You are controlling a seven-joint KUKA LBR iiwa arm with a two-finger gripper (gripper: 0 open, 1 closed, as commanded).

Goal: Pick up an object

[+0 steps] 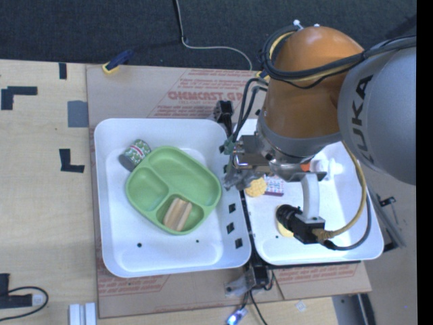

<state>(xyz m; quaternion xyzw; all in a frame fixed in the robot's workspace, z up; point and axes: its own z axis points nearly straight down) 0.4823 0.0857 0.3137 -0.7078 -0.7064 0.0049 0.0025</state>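
Currently the gripper (pixel 252 176) hangs over the right bin (pixel 352 246), grip state indeterminate; a yellow object (pixel 256 189) lies just beside it at six o'clock.

You see two white bins: the left bin (pixel 108 181) and the right bin (pixel 345 239). In the left bin you count one green divided plate (pixel 159 178), one tan piece (pixel 178 214) lying in one of its compartments, and one small grey-green packet (pixel 135 153). In the right bin you count one yellow item (pixel 255 189) and one small printed packet (pixel 275 187).
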